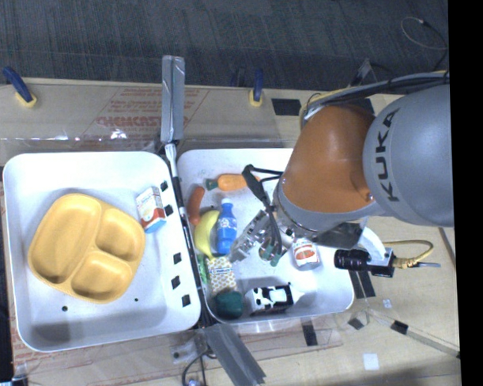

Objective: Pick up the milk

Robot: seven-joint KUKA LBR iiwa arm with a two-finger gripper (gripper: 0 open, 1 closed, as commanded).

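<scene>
Milk (270, 298) (the small carton with black cow patches) is lying on its side near the front edge of the right bin (340, 299), next to a dark green ball (228, 304), and nothing is lifting it yet. The robot's fingers (259, 241) are hanging over the middle of that bin, spread open and gripping nothing, just beside a blue bottle (225, 226). Reaching down to the milk, squeezing it and lifting it are all waiting to be done, I think.

bench (80, 115): cardboard-looking top | two white bins sitting on it: left bin (24, 314), right bin (340, 299) | touching, side by side
</scene>
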